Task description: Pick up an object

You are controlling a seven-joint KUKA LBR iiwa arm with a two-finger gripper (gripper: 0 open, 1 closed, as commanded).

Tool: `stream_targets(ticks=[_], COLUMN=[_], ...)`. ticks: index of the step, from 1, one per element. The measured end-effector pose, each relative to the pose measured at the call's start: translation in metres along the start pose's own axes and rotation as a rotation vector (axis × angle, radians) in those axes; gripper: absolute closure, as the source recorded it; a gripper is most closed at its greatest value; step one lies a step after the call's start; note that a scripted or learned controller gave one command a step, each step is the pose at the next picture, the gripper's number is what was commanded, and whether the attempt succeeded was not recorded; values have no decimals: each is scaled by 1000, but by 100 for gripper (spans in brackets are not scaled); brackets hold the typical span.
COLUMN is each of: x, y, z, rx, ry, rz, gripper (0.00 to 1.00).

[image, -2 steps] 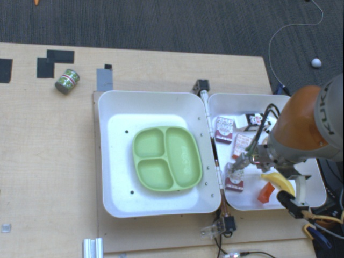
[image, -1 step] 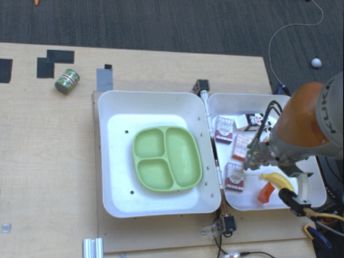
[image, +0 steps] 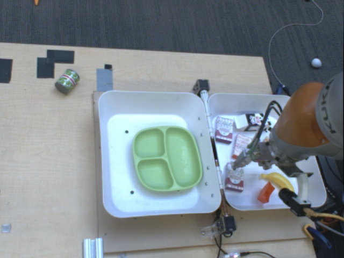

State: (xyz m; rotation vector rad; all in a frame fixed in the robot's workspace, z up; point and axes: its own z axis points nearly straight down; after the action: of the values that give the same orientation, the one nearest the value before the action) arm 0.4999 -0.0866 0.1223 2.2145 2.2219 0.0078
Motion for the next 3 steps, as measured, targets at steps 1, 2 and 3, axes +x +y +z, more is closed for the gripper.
stream_targets(ticks=[1,2,3], x=[5,7,7], y=[-7,-3,-3], z=[32,19,19], rx=[-14,-23,-22], ry=[2,4,5], rz=[0,-3,-3], gripper=[0,100,0])
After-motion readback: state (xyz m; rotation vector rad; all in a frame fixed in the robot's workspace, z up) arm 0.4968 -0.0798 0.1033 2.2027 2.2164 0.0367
